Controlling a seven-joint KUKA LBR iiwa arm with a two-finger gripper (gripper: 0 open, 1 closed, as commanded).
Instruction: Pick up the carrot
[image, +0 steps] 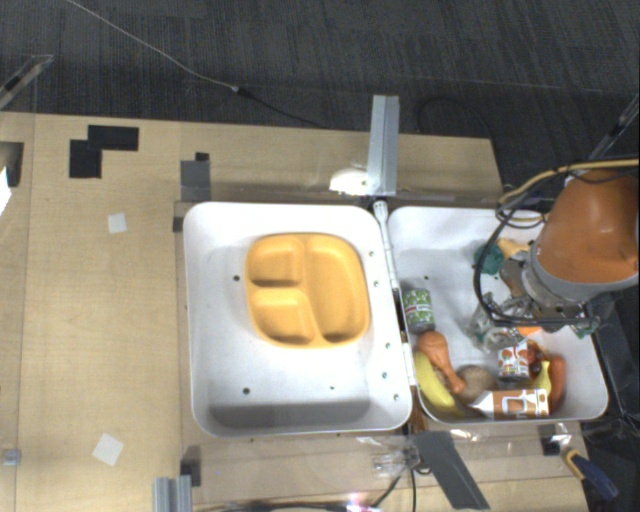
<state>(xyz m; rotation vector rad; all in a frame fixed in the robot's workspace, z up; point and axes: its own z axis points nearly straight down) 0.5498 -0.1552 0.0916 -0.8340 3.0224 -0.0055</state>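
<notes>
Orange-banded arm (590, 235) hangs over the right bin (440, 235); I cannot tell the gripper (512, 325) state. One carrot (557, 375) lies at this bin's near right, beside one banana (432, 385). One yellow plate (303, 288) sits in the left bin (215, 330).

Hiding the gripper (510, 330) under the arm (590, 240), fingers unreadable. Covering much of the carrot (557, 372) (an orange sliver beside cartons (515, 360)). Running off the right edge.
</notes>
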